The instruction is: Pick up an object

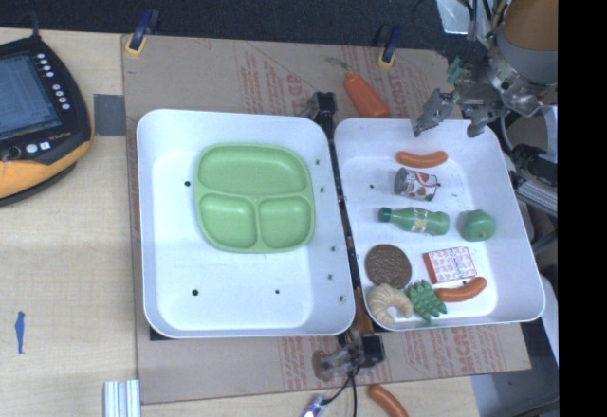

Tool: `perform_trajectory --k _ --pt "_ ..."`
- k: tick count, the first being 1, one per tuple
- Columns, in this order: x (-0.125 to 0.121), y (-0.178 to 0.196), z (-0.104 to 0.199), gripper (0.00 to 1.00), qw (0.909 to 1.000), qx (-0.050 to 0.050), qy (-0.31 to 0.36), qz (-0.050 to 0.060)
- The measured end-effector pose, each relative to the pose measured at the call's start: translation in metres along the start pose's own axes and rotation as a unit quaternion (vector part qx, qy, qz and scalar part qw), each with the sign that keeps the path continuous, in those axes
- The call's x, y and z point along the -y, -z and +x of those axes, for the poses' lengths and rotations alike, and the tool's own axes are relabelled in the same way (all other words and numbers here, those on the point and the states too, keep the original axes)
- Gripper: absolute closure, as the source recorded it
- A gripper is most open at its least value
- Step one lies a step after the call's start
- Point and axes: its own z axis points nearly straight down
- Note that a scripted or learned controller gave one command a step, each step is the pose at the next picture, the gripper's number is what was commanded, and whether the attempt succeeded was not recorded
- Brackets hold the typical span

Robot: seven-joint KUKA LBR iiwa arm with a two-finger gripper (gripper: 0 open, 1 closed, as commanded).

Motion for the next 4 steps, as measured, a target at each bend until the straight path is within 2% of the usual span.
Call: perform_trajectory --k 1,2,3,4 --pt "-0.018 -0.079 -0.025 0.0 1.0 0.001 0.0 0.001" --pt "-0.022 -0.166 -0.02 0.0 1.0 0.001 0.001 0.001" --pt "-0.023 -0.154 -0.021 1.0 1.0 0.001 0.003 0.001" --pt "-0.022 -0.154 -0.021 0.0 1.0 0.001 0.003 0.001"
